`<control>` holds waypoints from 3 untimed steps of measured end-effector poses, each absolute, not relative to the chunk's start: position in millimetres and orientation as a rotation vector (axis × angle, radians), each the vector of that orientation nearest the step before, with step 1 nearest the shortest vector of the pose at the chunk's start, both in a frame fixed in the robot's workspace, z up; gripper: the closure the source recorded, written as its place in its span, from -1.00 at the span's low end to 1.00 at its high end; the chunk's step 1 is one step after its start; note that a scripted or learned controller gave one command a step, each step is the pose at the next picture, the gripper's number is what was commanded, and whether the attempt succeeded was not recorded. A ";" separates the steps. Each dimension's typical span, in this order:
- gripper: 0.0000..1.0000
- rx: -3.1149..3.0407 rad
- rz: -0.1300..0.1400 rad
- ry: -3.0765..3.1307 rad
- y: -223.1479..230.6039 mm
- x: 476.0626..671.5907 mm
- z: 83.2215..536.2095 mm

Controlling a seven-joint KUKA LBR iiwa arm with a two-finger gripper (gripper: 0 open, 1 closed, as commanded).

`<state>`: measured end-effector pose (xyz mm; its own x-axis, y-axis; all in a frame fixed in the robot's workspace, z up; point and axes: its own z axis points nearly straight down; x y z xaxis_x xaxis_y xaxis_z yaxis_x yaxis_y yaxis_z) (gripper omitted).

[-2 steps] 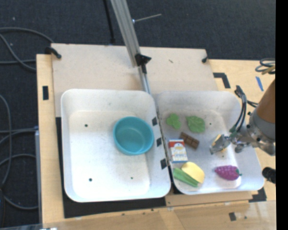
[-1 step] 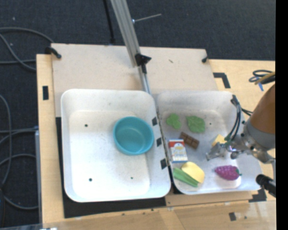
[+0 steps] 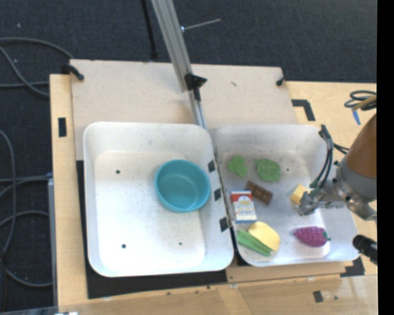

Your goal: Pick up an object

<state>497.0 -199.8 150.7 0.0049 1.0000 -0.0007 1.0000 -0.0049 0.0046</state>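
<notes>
A: While the gripper [image 3: 306,204] hovers beside the yellow block [image 3: 298,193], is it gripping?
B: Cannot tell. Block sits right of the chocolate bar [image 3: 259,193]; centre over it, then descend.

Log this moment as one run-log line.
arm: over right bin | gripper: beside yellow block, grasp unclear | grapes: in right bin | bowl: in left bin

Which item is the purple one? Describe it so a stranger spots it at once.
Start at the right bin, the one crowded with small items. Go to its near right corner, just below the gripper. The purple grape bunch lies there, right of the yellow corn, and is the one purple thing among green, yellow and brown neighbours.
</notes>
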 end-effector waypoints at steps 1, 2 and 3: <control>1.00 2.213 0.005 2.221 -198.3 495.0 195.0; 1.00 2.213 0.004 2.221 -203.2 498.8 239.2; 1.00 2.212 0.004 2.222 -204.4 500.4 281.4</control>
